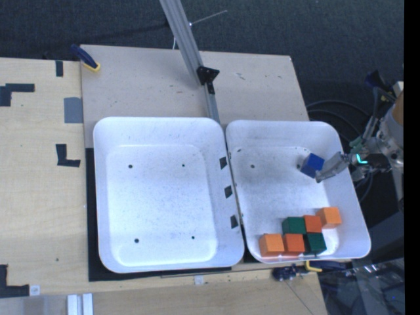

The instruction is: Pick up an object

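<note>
Clearly we see the gripper (319, 170) reaching in from the right over the right bin (275, 136), its fingers closed on a blue block (312, 164) held above the bin's far right part. Near the bin's front right corner lie orange blocks (272, 243) and green blocks (294, 226) packed together. To the left, the left bin (157, 126) sits touching it. Both rest on a pale wooden bench (39, 123), with dark carpet (295, 18) beyond

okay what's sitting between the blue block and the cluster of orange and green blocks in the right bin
Nothing: in the camera view, bare speckled white floor of the right bin separates the blue block from the orange and green blocks.
</note>
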Robot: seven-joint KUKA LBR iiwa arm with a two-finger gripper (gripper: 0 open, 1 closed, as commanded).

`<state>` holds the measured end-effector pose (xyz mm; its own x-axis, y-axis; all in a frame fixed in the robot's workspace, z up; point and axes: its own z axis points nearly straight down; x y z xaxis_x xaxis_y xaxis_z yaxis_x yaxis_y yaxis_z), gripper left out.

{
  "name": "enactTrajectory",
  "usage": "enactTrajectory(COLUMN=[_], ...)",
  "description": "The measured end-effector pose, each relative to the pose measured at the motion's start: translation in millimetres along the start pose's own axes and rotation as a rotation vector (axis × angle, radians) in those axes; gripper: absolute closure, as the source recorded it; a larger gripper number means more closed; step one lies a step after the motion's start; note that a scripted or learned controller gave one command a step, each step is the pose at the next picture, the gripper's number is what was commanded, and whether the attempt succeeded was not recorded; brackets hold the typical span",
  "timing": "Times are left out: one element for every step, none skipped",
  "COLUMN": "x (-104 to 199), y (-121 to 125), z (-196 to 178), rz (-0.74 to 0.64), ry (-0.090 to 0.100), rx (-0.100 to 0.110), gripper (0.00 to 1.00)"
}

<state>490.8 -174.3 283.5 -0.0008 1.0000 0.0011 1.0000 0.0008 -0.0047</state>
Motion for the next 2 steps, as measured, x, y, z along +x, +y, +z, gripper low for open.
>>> enactTrajectory(x=[0.1, 3.7], y=[0.7, -3.8], z=[-2.0, 61.1], rz=[-0.001, 0.0], ry=[-0.001, 0.001], rx=[-0.004, 0.003], gripper=[0.0, 0.0])
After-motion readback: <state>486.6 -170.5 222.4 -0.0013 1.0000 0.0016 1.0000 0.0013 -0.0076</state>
